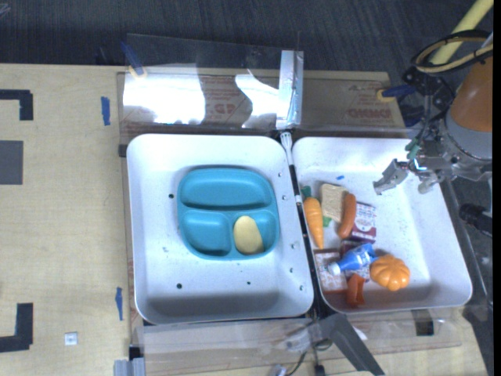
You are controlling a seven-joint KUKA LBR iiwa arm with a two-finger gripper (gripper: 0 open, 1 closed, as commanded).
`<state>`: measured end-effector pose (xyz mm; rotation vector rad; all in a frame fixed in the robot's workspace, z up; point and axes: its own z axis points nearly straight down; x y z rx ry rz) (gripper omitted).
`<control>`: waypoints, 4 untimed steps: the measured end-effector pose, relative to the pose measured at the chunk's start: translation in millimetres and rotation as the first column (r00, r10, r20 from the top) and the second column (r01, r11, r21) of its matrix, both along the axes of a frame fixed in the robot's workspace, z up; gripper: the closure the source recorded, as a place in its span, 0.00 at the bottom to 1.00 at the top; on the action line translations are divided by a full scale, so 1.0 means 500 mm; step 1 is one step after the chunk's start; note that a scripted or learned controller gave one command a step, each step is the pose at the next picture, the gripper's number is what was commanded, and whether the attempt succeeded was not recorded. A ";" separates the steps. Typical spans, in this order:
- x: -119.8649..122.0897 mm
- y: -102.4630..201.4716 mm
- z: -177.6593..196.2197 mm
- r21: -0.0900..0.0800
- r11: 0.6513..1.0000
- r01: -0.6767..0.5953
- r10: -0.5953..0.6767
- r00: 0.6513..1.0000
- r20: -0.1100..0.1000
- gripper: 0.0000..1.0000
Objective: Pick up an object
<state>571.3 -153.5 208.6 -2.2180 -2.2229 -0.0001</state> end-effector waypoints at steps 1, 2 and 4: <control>-0.016 0.044 -0.215 -0.005 0.998 0.068 -0.068 0.998 0.018 0.00; -0.076 0.061 -0.243 -0.001 0.995 0.099 -0.099 0.995 0.006 0.00; 0.104 0.095 -0.243 -0.001 0.991 0.137 -0.137 0.991 0.007 1.00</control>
